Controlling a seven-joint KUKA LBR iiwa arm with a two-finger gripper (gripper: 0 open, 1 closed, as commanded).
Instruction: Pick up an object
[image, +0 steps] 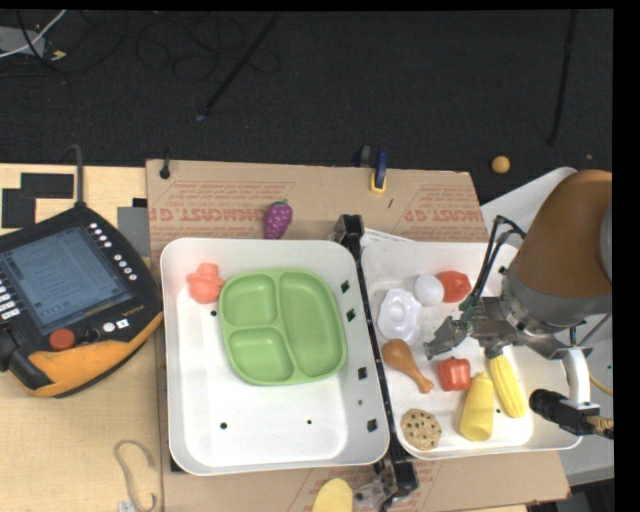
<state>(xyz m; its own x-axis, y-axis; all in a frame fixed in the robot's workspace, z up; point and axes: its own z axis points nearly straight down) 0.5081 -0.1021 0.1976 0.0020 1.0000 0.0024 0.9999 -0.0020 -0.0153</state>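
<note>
A small red toy (453, 374) lies in the right bin (545, 432), just under the gripper (452, 339), which hangs low over the bin's middle — whether its fingers are apart or closed cannot be told, since dark wrist hardware hides the tips. Nothing is visibly held. Beside the red toy, toward the divider, lies a brown drumstick (408, 364); on its other side a yellow bottle-shaped toy (478, 407) touches an ear of corn (505, 382), partly covered by the arm (560, 260). Below the red toy sits a speckled cookie (421, 428). Above it are a white frilly piece (400, 313), a white egg (429, 289) and a red-orange toy (455, 285), their shapes hard to make out. Well apart, the left bin (190, 420) holds a green divided tray (281, 326) and a pink toy (204, 283). A purple grape bunch (277, 218) rests on cardboard beyond the bins — a yellow object (333, 495) is cut off at the frame's bottom edge.
</note>
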